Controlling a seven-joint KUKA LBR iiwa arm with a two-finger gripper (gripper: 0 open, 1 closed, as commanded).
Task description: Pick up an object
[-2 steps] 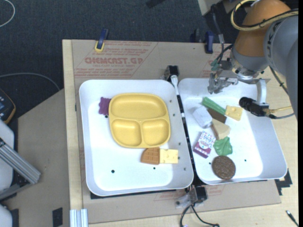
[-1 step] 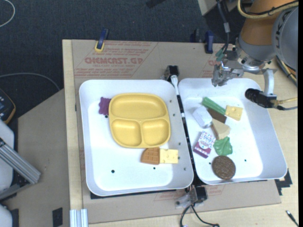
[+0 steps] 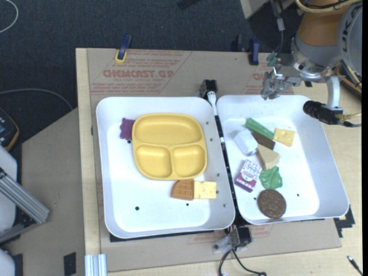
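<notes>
Your end effector (image 3: 272, 90) hangs above the right bin's (image 3: 322, 154) far rim, nothing between its fingers; you cannot tell whether they are spread.

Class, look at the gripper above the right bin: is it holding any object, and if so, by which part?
Nothing is held. The gripper hangs over the far rim of the right bin, with nothing between its fingers; the objects lie below in the bin.

Robotics laboratory, probably: a masked acrylic sheet (image 3: 172, 73) is lying clamped (image 3: 121, 52) over dark carpet (image 3: 52, 22), cables (image 3: 17, 91) are trailing, and aluminium framing (image 3: 20, 197) is standing alongside
</notes>
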